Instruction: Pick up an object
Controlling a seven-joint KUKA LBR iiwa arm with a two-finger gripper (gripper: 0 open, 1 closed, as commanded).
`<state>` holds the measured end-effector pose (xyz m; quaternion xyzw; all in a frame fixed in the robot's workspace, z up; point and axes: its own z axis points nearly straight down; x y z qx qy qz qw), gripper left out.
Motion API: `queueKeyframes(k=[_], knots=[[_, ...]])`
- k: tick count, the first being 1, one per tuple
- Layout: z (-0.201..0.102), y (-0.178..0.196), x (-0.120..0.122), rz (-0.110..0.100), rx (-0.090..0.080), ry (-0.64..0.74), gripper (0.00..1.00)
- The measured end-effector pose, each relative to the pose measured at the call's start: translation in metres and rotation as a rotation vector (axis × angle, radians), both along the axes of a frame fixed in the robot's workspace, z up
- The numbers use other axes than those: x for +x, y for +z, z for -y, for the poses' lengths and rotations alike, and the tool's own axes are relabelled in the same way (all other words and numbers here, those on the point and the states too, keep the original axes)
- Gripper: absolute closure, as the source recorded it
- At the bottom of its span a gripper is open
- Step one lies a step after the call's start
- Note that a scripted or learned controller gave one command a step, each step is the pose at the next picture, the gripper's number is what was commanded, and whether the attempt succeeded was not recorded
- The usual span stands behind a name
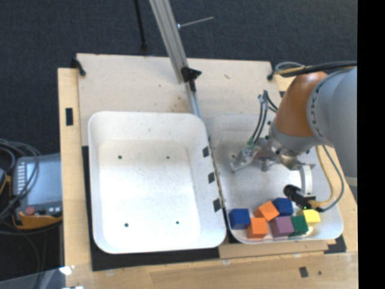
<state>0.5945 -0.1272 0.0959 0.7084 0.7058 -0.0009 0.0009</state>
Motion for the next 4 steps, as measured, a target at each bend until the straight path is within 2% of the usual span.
queueKeyframes(k=[1,3,4], knots=[[0.001,0.013,0.002,0.007,0.001,-0.007,1.0],[0.007,0.14,0.015,0.009,0.0,0.007,1.0],[0.008,0.184,0.017,0.007,0.001,0.008,1.0]])
